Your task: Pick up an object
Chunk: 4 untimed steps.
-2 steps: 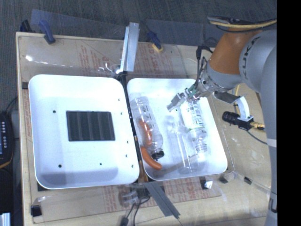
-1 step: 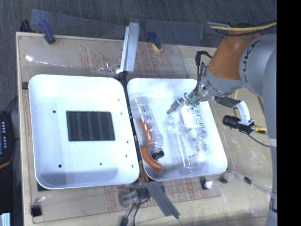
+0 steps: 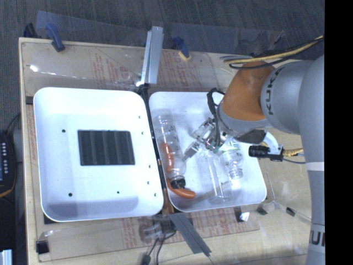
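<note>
Clear plastic bottles lie scattered in the right bin, and the gripper hangs over that bin's middle, reaching in from the arm on its right. Whether the gripper has closed on anything cannot be told; the metal parts at its tip blur into the glare of the bottles beneath.

Nearest the gripper, just to its left, one bottle lies with its long axis running from the bin's far edge toward its near edge, close along the left wall. An orange piece sits by that bottle's near end, at the bin's near-left corner, and a thinner orange strip lies along the bottle's side. Two more bottles lie below and right of the gripper, also pointing roughly far to near.

Judging by this, a short drop or a small shift left would bring the gripper across a bottle's width, the easier way to grasp it.

Beside the right bin, the left bin holds a dark ribbed panel at its centre.
</note>
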Tool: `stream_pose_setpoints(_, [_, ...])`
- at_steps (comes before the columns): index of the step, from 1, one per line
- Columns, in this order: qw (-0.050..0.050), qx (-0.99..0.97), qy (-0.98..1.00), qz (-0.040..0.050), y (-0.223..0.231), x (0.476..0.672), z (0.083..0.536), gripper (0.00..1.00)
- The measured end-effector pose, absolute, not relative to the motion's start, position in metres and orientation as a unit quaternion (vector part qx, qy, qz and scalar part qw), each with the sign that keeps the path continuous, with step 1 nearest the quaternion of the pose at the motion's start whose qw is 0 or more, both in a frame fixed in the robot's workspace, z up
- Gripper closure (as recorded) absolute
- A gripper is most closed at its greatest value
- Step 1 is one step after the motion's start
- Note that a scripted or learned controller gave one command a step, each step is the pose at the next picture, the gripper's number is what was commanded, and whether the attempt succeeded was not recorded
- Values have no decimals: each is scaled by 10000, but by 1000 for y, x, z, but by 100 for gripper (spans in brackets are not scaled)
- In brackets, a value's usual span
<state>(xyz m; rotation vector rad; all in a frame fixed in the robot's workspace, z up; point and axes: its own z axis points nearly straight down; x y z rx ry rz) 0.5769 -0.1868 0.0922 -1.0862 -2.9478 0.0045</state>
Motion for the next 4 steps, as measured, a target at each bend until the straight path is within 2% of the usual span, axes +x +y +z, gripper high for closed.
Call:
stream_pose_setpoints(1, [-4,-5026,-8645,6,-211,601,163,0])
stream_pose_setpoints(2, [12,-4898,-8718,9,-209,600,121,0])
stream_pose_setpoints(3, [-4,-5095,-8605,5,-211,578,200,0])
stream_pose_setpoints(4, [17,-4995,-8663,10,-210,606,133,0])
